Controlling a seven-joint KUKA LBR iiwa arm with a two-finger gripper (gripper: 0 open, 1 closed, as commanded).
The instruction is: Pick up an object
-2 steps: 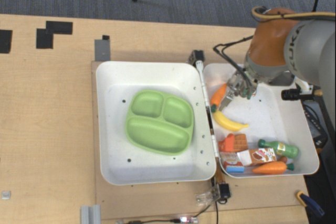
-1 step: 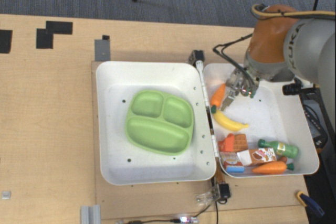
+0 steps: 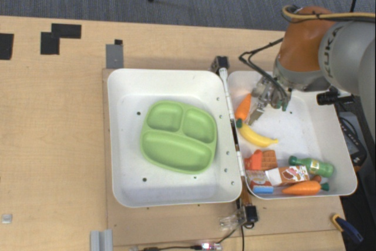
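Sitting up against the left wall of the right bin, the small orange carrot looks like the likely target, with the hand hovering just beside it, fingers slightly spread and nothing between them. A yellow banana lies just below, and more toys, including a green bottle, crowd the near end. My worry is the wall: the carrot's so tight to it that a finger could hit the rim or nudge the carrot away, tbh.

One fixed camera looks down aslant on both bins.
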